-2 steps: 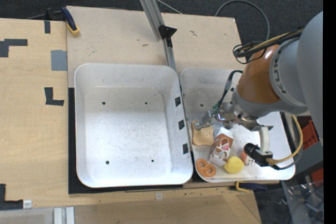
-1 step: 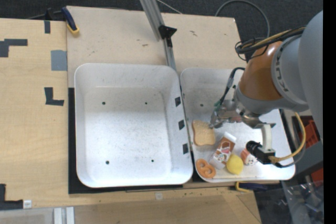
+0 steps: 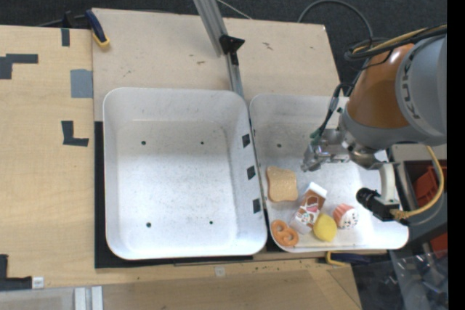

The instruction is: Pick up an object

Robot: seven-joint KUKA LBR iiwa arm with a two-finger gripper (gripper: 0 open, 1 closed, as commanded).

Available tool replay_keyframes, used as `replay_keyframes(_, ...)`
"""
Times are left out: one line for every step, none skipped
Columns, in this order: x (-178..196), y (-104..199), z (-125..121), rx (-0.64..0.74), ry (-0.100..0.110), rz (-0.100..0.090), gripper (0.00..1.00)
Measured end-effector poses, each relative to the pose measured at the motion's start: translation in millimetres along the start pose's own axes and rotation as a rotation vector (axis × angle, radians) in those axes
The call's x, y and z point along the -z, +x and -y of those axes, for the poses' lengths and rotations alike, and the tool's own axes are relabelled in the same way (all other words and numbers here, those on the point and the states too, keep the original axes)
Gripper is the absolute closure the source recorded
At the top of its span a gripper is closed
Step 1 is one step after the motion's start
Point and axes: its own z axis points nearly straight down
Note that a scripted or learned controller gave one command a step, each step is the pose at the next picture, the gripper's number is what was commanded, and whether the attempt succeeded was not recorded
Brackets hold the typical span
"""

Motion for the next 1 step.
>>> replay_keyframes(54.1, -6.3, 7.5, 0.0, 0.0, 0.0, 1.0)
